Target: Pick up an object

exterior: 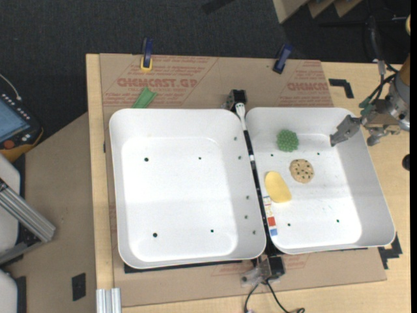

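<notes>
Above right bin (374,194), gripper (344,133) (tilted)

Bright even overhead light, white bins (182,194) mildly glaring, soft shadow band inside left bin's upper half, dark floor dim, focus fairly sharp, slight graininess.

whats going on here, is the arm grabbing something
Not yet. The arm's gripper sits at the upper right edge of the right bin, with nothing between its fingers. Three things lie in that bin: a green bumpy ball, a round speckled cookie just below it, and a yellow oblong piece toward the bin's left side. All three sit apart from the gripper, untouched. The left bin sits alongside.
</notes>
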Robot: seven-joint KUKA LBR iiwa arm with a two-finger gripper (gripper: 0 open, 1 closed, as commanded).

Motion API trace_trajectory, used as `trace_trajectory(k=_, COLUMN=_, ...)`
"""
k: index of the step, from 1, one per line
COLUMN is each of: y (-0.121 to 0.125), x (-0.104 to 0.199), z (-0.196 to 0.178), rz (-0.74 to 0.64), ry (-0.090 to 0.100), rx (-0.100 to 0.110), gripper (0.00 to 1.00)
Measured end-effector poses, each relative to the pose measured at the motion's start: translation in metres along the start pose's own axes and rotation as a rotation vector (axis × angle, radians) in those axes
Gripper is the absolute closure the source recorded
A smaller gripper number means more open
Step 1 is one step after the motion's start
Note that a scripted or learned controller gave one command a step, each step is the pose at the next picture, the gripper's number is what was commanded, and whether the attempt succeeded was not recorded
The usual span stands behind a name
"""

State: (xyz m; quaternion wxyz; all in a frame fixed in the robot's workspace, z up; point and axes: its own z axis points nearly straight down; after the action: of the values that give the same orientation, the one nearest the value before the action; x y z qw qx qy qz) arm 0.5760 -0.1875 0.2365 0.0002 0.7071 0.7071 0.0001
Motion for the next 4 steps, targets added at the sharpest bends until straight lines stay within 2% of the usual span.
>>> trace_trajectory(k=1, y=-0.006, x=-0.04, z=-0.142, rz=0.003, ry=-0.009, rx=-0.017, gripper=0.0)
trace_trajectory(k=2, y=0.0, x=-0.037, z=-0.31, rz=-0.002, ry=-0.01, rx=-0.021, gripper=0.0)
trace_trajectory(k=3, y=0.001, x=-0.036, z=-0.311, rz=-0.002, ry=-0.006, rx=-0.008, gripper=1.0)
trace_trajectory(k=4, y=0.027, x=-0.023, z=-0.198, rz=-0.002, ry=0.004, rx=0.011, gripper=1.0)
